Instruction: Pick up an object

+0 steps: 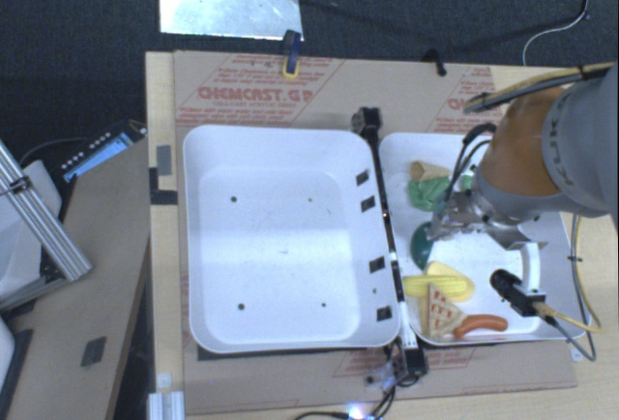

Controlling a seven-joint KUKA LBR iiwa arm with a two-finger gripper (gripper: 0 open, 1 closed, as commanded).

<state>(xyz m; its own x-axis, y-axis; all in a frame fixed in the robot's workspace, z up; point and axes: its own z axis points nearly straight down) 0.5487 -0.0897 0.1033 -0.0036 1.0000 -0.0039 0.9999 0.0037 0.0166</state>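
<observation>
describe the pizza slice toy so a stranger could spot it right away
Look in the right bin, at its near edge. The pizza slice lies there, between the yellow banana and the orange hot dog. It alone is a triangle with red dots.

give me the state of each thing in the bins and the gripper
left bin: flat on the bench, beside the right bin
right bin: holds all the toys
gripper: down in the right bin, over the dark green object
dark green object: under the gripper, partly hidden
light green object: lying loose
banana: lying flat
pizza slice: lying flat
sausage: lying flat
</observation>
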